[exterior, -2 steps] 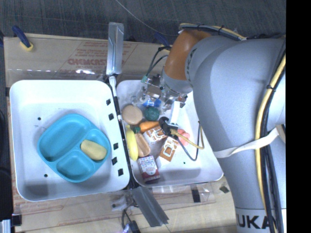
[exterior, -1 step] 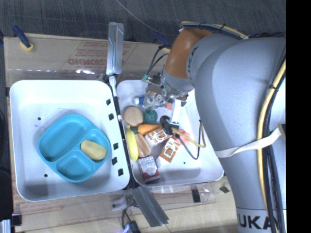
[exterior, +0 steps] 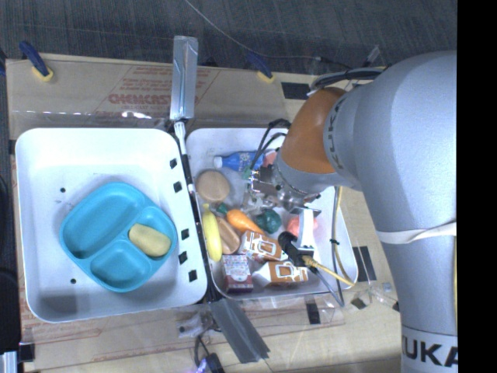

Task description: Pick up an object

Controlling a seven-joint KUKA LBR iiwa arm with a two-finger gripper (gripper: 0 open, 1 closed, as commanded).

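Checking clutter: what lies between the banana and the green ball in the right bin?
In the camera view, a carrot lies between the banana and the green ball.

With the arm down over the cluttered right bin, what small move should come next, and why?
Probably a short straight lift to check the grasp. The hand sits low in the right bin, among the carrot, the green item and small cartons. Its own body hides whether anything is caught, so lifting would settle that.

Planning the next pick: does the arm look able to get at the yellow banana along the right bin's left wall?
Probably yes. The banana lies uncovered on top, nothing over it, and the gripper hangs in the same bin. The bin wall and a brown item crowd its sides, so room for the jaws looks tight.
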